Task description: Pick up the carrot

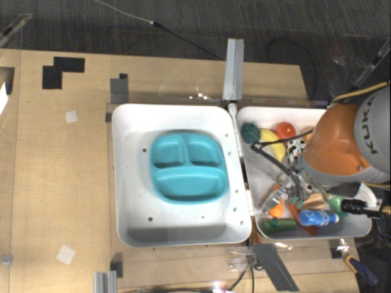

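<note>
The carrot (277, 210) is a small orange piece near the front left of the right bin (305, 233), partly hidden among other toys. My gripper (289, 187) hangs low in this bin, just above and slightly right of the carrot, under the arm's orange band (333, 143). The view does not show anything held in it. The arm hides the middle of the bin.
Around the carrot lie a green item (278, 224), a red piece (295, 212) and a blue bottle (317, 218). Farther back are a teal object (249, 132), a yellow item (274, 145) and a red ball (285, 129). The left bin (128, 163) holds a teal divided plate (188, 166).
</note>
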`<state>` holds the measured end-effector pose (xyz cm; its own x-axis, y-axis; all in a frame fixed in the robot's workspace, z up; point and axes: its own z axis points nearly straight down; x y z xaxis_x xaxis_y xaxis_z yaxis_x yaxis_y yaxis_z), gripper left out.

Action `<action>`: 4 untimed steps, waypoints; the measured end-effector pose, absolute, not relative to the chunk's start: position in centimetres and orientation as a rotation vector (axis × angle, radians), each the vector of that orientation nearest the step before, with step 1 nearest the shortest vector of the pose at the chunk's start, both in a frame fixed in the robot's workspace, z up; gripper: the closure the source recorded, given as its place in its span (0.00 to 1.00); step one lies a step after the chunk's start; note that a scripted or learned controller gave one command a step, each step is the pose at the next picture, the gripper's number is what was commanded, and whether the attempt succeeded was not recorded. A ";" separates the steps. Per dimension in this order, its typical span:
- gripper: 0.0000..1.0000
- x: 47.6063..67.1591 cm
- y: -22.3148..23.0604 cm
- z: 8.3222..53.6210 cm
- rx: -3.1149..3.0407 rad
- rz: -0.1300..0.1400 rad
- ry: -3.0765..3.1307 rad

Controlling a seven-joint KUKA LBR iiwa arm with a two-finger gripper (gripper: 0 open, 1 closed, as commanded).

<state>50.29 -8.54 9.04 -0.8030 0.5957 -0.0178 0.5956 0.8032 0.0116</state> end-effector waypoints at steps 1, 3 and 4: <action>1.00 50.6 -8.4 10.2 0.965 0.013 2.961; 0.00 49.3 -2.3 18.6 0.922 0.005 2.994; 0.00 48.9 -3.4 18.5 0.765 0.003 3.038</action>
<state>48.94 -3.40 18.54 -0.8809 0.4733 -0.0077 0.4733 0.8809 0.0039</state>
